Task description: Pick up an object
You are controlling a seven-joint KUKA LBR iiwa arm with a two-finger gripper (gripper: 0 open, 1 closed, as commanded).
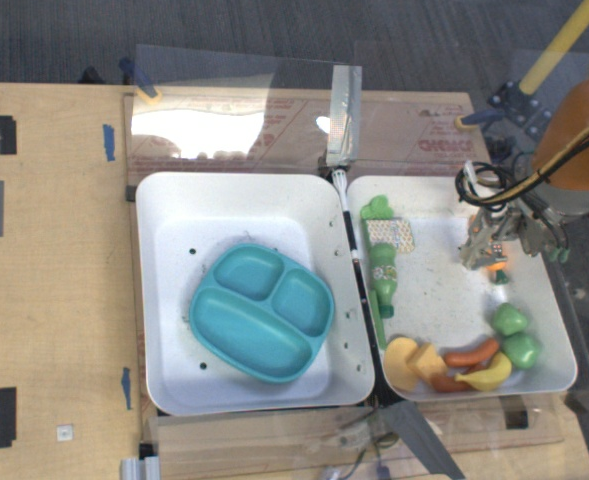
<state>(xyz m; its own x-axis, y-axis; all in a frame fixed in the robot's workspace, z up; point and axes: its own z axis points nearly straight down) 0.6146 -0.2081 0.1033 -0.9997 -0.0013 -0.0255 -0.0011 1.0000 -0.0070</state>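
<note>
My gripper (489,248) hangs over the upper right part of the right bin (444,288), above bare bin floor, with a small orange speck just beside its tip. Toy food lies along that bin's front edge: two green round pieces (514,333), a red-orange sausage shape (471,353), a yellow banana (486,373) and an orange-yellow piece (406,361). Along the bin's left wall lie a long green toy (382,268) and a patterned packet (390,234). None of these touches the gripper.
The left bin (174,218) holds a teal divided plate (262,311). A clear sheet and a metal bracket (343,118) stand behind the bins. Cables (479,183) and the orange-banded arm (579,138) reach in from the upper right.
</note>
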